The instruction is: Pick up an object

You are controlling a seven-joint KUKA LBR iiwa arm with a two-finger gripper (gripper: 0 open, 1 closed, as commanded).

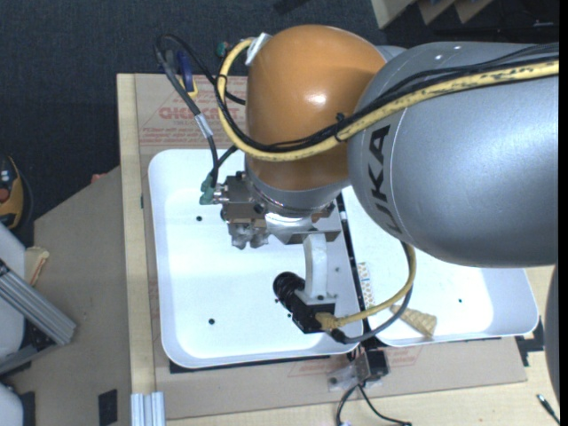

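Now our arm [426, 122] hangs over the left bin [177, 264]; we cannot tell the pincer's state, so we should descend squarely, then close gently on whatever lies beneath.

dark blue carpet floor [71, 34] surrounds a pale wooden bench [138, 264].
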